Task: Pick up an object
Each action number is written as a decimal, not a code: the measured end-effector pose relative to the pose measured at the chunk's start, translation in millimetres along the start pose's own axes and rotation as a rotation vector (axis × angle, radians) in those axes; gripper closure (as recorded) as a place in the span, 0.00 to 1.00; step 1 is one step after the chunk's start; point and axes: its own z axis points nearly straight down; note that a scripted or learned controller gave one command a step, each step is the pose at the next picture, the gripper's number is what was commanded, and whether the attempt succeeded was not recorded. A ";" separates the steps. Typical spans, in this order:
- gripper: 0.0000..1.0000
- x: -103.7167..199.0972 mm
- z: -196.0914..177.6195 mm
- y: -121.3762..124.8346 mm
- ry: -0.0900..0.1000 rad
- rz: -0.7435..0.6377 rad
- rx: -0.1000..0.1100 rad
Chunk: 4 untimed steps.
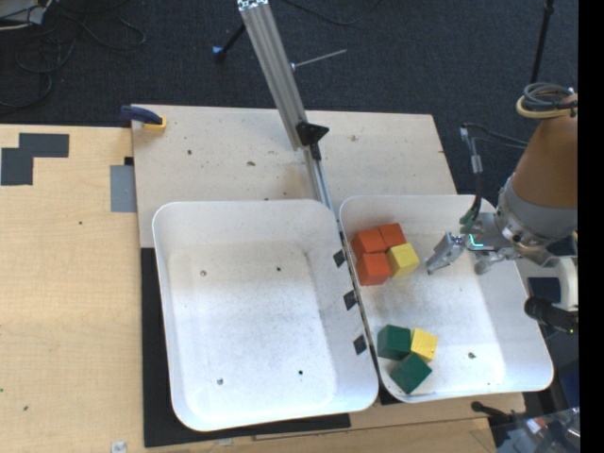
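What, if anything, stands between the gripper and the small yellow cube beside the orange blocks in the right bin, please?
Nothing visible does. The gripper sits just right of the small yellow cube, with bare floor of the right white bin between them. The orange blocks touch the cube on its far, left side.

A slanted aluminium bar crosses the wooden bench — black cables beyond.

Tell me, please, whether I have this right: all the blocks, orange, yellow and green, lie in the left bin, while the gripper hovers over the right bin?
Not quite. The camera view shows the orange blocks, the yellow blocks and the green blocks all in the right bin, not the left bin. The rest holds: the gripper hovers over the right bin, beside the upper cluster.
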 end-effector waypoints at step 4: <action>1.00 -4.1 99.8 -8.0 -0.001 0.008 -0.004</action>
